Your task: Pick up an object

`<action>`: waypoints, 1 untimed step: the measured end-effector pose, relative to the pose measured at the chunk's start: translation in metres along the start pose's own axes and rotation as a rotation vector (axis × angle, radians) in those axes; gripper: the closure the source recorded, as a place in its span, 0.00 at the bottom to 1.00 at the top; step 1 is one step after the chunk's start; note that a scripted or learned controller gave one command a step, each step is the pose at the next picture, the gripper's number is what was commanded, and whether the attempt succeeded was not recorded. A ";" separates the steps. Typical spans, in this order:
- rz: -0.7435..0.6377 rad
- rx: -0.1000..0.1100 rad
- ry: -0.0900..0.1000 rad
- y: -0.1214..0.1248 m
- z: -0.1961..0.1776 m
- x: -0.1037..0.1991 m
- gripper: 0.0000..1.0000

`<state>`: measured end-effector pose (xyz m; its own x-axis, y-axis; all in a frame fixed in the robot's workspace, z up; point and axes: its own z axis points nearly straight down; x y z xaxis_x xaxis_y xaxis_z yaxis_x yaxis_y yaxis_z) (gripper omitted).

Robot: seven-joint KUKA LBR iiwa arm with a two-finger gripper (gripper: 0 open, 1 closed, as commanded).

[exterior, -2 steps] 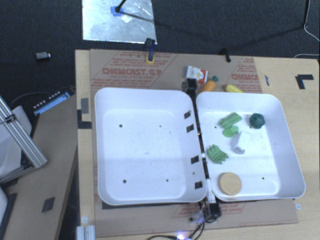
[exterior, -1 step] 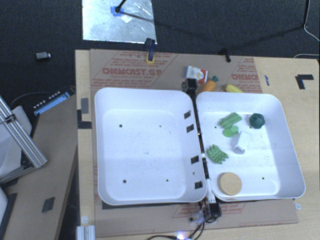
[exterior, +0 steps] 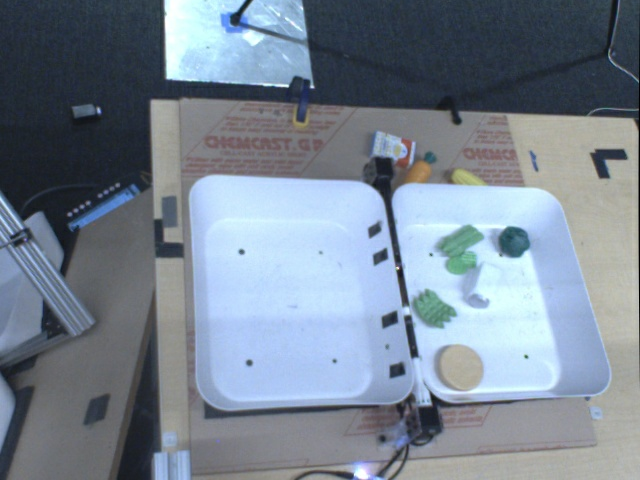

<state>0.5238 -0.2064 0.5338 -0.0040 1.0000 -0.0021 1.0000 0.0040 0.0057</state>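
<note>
The right bin [exterior: 575, 298] holds several small objects. A dark green ball-like object [exterior: 514, 240] lies near its back right. A light green ridged piece [exterior: 461, 238] and a smaller green piece [exterior: 461, 262] lie near the back middle. A pale grey-white object [exterior: 474, 284] sits at the centre. Another ridged green piece [exterior: 434, 309] lies by the left wall, and a tan round disc [exterior: 461, 367] rests at the front.
The left bin [exterior: 290, 288] is bare white. Behind the bins on the cardboard lie an orange carrot-like toy [exterior: 419, 171], a yellow toy [exterior: 466, 178] and a small white packet [exterior: 390, 147]. A yellow-and-blue clamp [exterior: 300, 101] stands at the board's back edge.
</note>
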 end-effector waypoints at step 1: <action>0.003 0.002 0.001 -0.027 -0.002 0.000 1.00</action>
<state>0.4970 -0.2064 0.5356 -0.0012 1.0000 -0.0011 1.0000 0.0012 0.0032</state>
